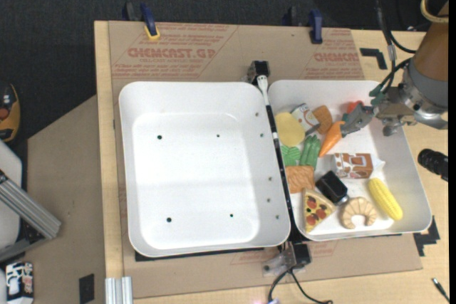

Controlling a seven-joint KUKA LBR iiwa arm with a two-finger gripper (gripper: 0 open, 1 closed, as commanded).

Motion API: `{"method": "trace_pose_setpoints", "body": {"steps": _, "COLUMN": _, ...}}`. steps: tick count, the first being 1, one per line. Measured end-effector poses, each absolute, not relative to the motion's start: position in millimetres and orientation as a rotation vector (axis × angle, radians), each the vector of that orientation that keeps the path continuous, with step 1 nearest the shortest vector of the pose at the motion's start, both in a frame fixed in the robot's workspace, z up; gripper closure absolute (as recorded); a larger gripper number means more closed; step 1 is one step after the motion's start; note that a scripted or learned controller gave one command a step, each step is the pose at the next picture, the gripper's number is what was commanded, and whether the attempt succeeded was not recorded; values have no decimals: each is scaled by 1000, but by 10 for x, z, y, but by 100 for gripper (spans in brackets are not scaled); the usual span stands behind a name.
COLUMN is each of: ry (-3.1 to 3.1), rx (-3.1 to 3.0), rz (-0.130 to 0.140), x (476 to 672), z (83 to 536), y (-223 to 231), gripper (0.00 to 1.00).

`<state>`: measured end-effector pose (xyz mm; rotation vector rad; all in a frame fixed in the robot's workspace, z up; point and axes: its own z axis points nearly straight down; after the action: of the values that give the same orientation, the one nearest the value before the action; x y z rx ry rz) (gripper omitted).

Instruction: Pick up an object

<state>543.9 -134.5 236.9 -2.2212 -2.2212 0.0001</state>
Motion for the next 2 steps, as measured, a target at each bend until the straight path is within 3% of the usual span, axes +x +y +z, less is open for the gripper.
{"method": "trace_pose_setpoints", "body": {"steps": 1, "ry": -2230, "rx": -2225, "rz": -14, "x": 5944, "z": 1003, "y": -1003, "gripper": 0}}
{"method": "trace_pose_setpoints", "body": {"steps": 2, "ry": -2227, "rx": -2223, "rz": -4, "x": 6264, "z": 854, "y": -973, "gripper": 0}}
